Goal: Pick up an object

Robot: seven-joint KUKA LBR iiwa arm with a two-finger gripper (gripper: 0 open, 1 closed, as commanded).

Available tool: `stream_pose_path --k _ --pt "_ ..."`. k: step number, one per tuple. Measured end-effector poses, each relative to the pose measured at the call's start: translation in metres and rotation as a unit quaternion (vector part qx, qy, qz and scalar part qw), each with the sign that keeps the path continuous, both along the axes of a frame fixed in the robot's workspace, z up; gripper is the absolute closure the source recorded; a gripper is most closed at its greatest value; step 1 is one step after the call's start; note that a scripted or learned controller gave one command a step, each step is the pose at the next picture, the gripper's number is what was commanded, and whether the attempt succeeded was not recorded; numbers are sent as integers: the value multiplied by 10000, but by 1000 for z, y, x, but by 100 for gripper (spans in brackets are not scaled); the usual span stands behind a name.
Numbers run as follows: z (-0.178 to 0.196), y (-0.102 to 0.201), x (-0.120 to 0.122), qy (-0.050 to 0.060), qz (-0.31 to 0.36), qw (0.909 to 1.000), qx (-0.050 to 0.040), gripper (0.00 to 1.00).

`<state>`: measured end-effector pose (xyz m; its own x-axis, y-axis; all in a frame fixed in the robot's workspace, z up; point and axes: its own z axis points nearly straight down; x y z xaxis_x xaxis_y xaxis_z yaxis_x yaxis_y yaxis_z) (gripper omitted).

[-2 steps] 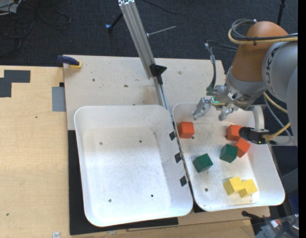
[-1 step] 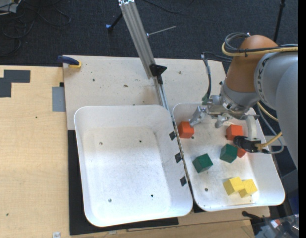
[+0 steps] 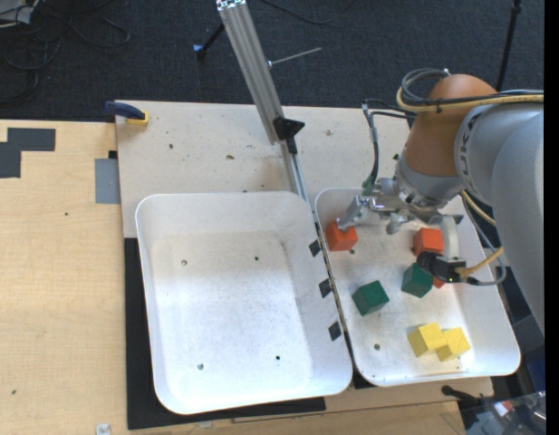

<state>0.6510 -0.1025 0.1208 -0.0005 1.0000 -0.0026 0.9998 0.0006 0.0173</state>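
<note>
**A:** Starting at nine o'clock. What there?

**B:** The left bin [image 3: 161, 243], shallow and white, flecked with dark specks. Probably meant as the receiving side, judging by where the pieces lie.

**A:** And at the centre?

**B:** Three black clips [image 3: 325, 288] along the seam, seemingly pinning the two bins together so neither slides. Just past them, the right bin [image 3: 496, 356], holding every candidate for the pick.

**A:** Closest candidate?

**B:** An orange block [image 3: 341, 236], tucked against the bin's wall at about ten o'clock within that bin. Awkward spot: little room on the wall side for a clean grasp.

**A:** Gripper [image 3: 371, 212]?

**B:** Hanging low at the bin's twelve o'clock, just up and right of that orange block, close to it or touching. Cannot tell whether the claw is apart or together; too much metal and cable overlapping there. No block seen clamped in it, so best treated as not yet holding anything.

**A:** Further right?

**B:** A green block [image 3: 371, 297] at the bin's centre, lying free. Then a second green block [image 3: 417, 281] and a second orange block [image 3: 428, 241] near three o'clock, close together and crowded by a cable. At five o'clock, a yellow block [image 3: 438, 341], well apart from the gripper.

**A:** Arm?

**B:** The grey arm [image 3: 496, 143] reaching in from three o'clock, orange band above the wrist, bent steeply down. Judged as lined up for the wall-side orange block.
</note>
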Motion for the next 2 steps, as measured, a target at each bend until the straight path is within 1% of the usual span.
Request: stream_pose_path --k 1,2 --pt "9 0 1 -9 -13 10000 7 100" --pt "52 -1 4 74 -5 10000 12 100"
